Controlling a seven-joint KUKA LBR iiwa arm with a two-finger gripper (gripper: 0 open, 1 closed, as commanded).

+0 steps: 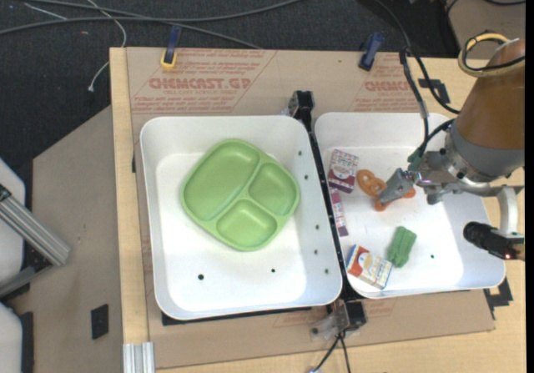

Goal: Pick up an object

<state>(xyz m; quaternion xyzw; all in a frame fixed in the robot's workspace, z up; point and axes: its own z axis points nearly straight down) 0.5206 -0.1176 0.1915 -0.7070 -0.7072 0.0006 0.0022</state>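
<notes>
In the right bin, my gripper hangs low over the middle, coming in from the right. Its tip is right beside an orange ring-shaped object and partly overlaps that object's right end. I cannot see whether it touches or holds it. A white and purple packet lies just left of the orange object. A green oblong piece rests nearer the front, and a small red and white box sits at the front left corner.
The left bin holds a green divided plate. A thin purple strip lies along the right bin's left wall. The arm's orange band looms over the right bin's far right side. Clamps and cables sit behind the bins.
</notes>
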